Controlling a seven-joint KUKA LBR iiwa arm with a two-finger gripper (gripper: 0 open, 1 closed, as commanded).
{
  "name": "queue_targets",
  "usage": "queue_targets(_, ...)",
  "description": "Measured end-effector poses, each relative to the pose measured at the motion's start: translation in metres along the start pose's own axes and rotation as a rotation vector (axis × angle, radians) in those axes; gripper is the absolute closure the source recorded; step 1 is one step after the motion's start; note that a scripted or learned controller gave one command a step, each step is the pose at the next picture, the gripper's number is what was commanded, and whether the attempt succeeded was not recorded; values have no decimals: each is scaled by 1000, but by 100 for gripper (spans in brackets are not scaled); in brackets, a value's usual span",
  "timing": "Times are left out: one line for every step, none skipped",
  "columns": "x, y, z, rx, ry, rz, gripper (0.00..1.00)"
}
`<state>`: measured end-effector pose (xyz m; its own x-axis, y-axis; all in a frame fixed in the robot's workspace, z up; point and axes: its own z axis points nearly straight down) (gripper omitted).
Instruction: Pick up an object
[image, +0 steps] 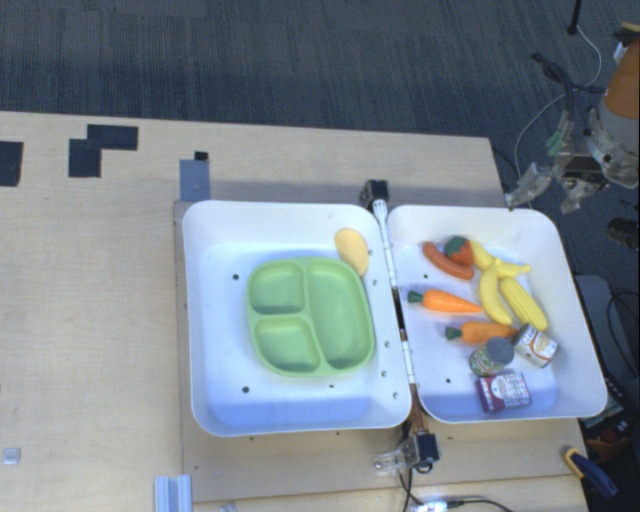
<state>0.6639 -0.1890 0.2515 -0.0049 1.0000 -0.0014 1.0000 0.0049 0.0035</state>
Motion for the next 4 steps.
queue_targets(1, 3, 133, 6, 3, -1, 0)
queue_targets(57, -28, 166, 0, 1, -2, 0)
queue_targets(57, -25, 153, -8, 0, -4, 100)
queue_targets(149, -6, 65, -3, 3, -2, 100)
